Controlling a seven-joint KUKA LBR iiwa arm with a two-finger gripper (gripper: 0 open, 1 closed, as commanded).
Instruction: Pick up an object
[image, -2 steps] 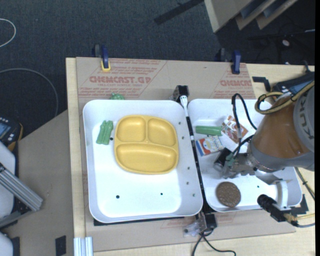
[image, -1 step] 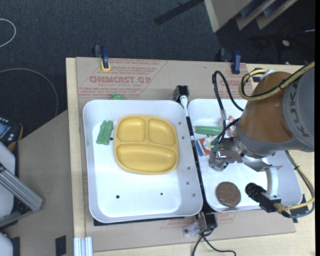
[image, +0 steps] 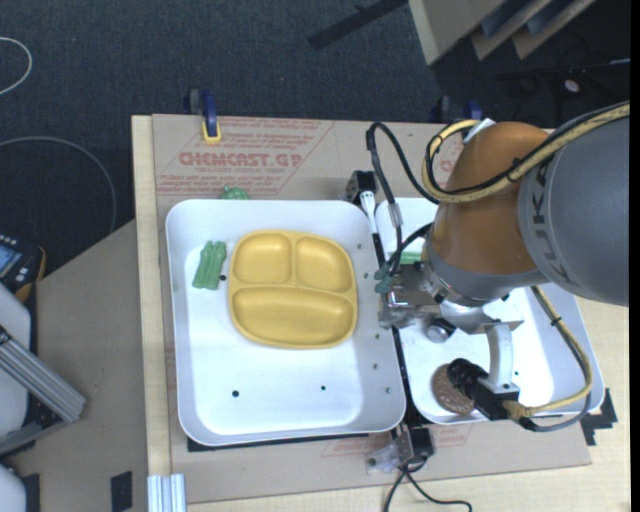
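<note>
Camera view: bench board (image: 250, 150) reads "CHEMCAST GP"; whether the arm's jaws are spread, I cannot tell.

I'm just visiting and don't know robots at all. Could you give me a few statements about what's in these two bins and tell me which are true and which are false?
1. A yellow divided plate lies in the left bin. True.
2. The small green object lies on top of the yellow plate. False: it lies on the bin floor beside the plate, towards the bin's left wall.
3. The arm hangs over the right bin. True.
4. The yellow plate has a single undivided well. False: ridges split it into three compartments.
5. A round brown object lies in the right bin. True.
</note>
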